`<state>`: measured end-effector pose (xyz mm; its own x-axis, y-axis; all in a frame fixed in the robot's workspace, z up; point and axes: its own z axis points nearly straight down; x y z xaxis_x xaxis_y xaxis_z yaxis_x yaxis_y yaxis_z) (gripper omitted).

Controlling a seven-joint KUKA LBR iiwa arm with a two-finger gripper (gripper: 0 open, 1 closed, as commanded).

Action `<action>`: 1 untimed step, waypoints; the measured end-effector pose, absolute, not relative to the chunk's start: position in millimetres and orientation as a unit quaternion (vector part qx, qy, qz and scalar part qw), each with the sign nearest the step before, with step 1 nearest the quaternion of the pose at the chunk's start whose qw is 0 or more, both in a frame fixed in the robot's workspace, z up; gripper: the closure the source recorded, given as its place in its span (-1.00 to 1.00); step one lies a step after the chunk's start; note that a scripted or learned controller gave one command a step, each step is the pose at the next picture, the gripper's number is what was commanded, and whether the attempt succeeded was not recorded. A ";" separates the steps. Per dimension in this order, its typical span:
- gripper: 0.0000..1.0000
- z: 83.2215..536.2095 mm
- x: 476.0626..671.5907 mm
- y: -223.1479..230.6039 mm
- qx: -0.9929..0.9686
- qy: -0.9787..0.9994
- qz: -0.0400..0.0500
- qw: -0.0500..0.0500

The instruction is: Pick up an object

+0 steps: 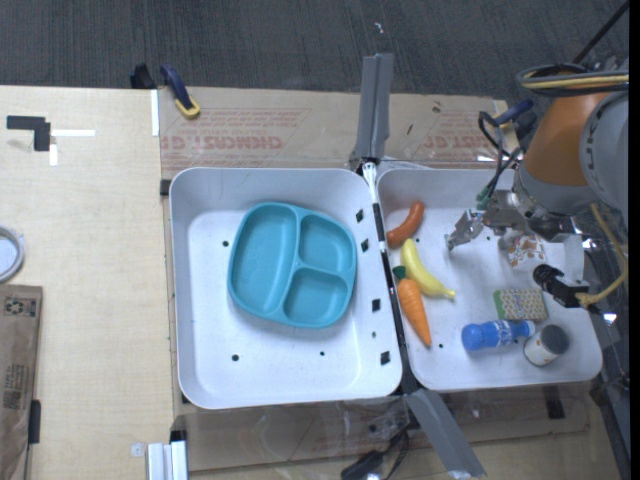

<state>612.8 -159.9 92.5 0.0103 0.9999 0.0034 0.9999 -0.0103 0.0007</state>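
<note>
Task names no particular thing, so candidates are whatever lies in the right bin (590,363). Closest to the hand (462,232) is the sausage (405,224), far-left corner of that bin, lying at a slant just beside the dividing wall. Just near of it is the banana (424,274), and the carrot (415,311) is touching or almost touching the banana's near end. All three look like toy food: judged light, stiff, smooth plastic, a bit slippery and rounded, so they may roll or squirt out of a pinch. Best hold is across the middle of the body, fingers square to the long axis. The sausage sits tight to the wall, so little finger room on that side; the banana has more clearance.

Further right: a blue bottle (495,335) on its side, round and likely to roll; a flat speckled sponge (522,304), soft, easy to pinch at the edges; a small can-like cup (546,345) in the near-right corner; a crumpled wrapper (520,250), thin and floppy.

The hand hovers over the far middle of the right bin, nothing between its fingers; they look spread apart, slightly blurred. The arm (565,148) comes in from the right.

Left bin (200,368) holds a blue divided plate (294,265). A clamp (178,92) sits on the worktop (80,218) far left.
</note>
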 end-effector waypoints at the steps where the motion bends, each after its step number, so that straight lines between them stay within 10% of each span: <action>1: -1.00 91.8 600.3 -158.6 -0.704 -0.710 0.000 0.001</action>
<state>600.3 -158.6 91.8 -0.0085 1.0000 0.0003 1.0000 0.0085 -0.0015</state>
